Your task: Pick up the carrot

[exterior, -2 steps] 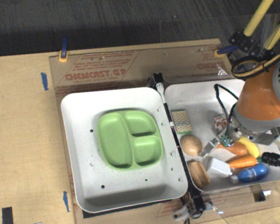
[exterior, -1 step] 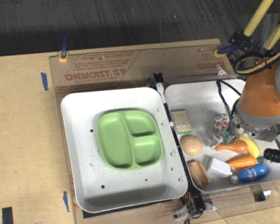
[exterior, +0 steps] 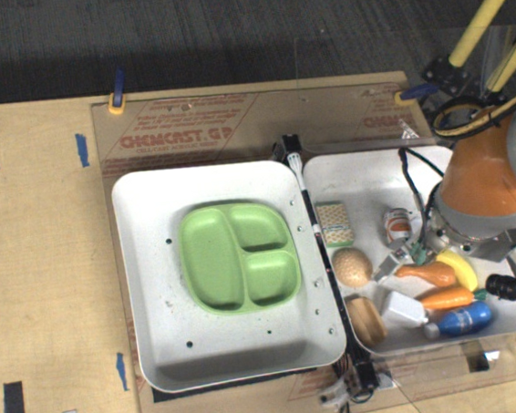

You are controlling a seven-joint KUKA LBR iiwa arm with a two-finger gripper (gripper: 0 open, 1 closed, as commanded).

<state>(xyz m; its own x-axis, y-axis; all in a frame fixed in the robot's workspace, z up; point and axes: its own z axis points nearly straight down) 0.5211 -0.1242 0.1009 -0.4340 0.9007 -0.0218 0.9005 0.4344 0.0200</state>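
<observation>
Carrot lies in right bin, touching the banana, w/ a second orange veg just below. Gripper sits at the carrot's green top end; can't tell if it's open or closed. Left bin has a green divided plate.

Divided plate at centre of left bin. Right bin: carrot near right edge, banana touching its right; bottle at front right corner
</observation>
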